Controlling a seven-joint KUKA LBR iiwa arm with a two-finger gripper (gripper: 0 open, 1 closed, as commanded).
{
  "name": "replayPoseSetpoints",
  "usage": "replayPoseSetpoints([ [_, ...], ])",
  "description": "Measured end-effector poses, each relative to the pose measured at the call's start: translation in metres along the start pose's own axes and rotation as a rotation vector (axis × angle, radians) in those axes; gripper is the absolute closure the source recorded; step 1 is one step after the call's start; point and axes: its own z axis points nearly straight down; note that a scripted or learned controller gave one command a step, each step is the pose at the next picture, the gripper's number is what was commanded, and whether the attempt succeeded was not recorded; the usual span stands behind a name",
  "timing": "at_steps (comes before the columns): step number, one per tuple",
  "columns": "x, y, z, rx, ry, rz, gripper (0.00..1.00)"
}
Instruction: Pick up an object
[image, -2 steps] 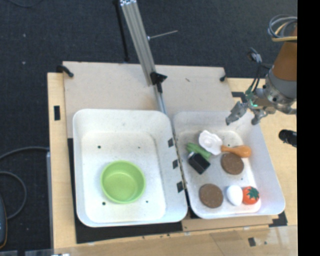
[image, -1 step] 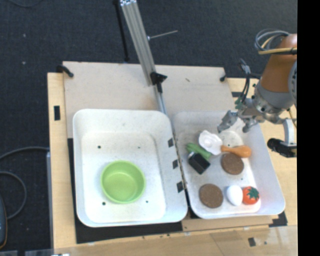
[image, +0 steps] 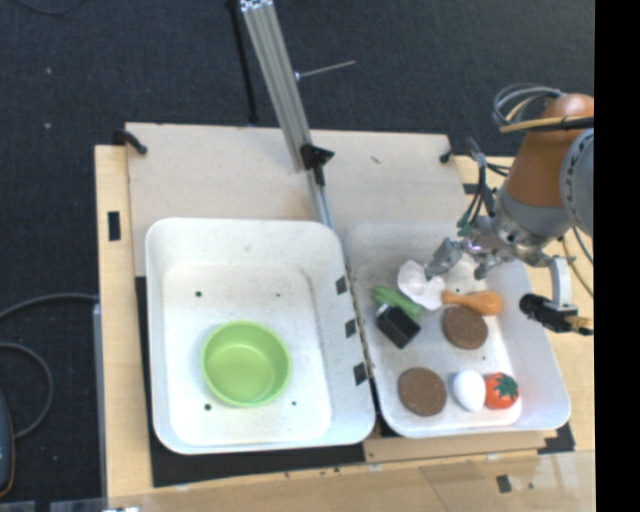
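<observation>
Claw (image: 464, 262): two fingers spread apart, nothing between them, poised over the far part of the right bin (image: 556, 392). One finger (image: 443, 259) points left toward the white lump; the other (image: 485, 265) hangs just above the orange piece. Whether either tip touches anything cannot be told.

Arm (image: 545, 180): grey, with orange band, entering from the right above the far right corner of the bin.

White lump (image: 419, 282): crumpled, just left and near of the claw, in the middle far part of the right bin.

Orange piece (image: 474, 299): drumstick-shaped, lying flat, just near of the claw, right of the white lump.

Brown disc, upper (image: 465, 327): flat, touching or just beside the near edge of the orange piece.

Green stick (image: 395, 298): lying at a slant, left of the white lump, close to the bin's left wall.

Black block (image: 398, 326): just near of the green stick, overlapping its end.

Brown disc, lower (image: 422, 391): flat, along the near side of the right bin.

Egg (image: 468, 390): white, just right of the lower disc.

Strawberry (image: 501, 390): red with green top, touching the egg on its right.

Left bin (image: 180, 250): white, beside the right bin.

Green bowl (image: 246, 364): upright, in the near middle of the left bin, well apart from the claw.
</observation>
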Motion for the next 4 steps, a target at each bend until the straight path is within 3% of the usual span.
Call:
replayPoseSetpoints([
  [1, -0.001, -0.001, 0.053, 0.002, 0.0, 0.001, 0.0],
  [2, -0.002, 0.001, 0.037, -0.007, -0.001, 0.001, 1.0],
  [4, -0.013, -0.003, -0.051, -0.007, 0.0, 0.003, 1.0],
])
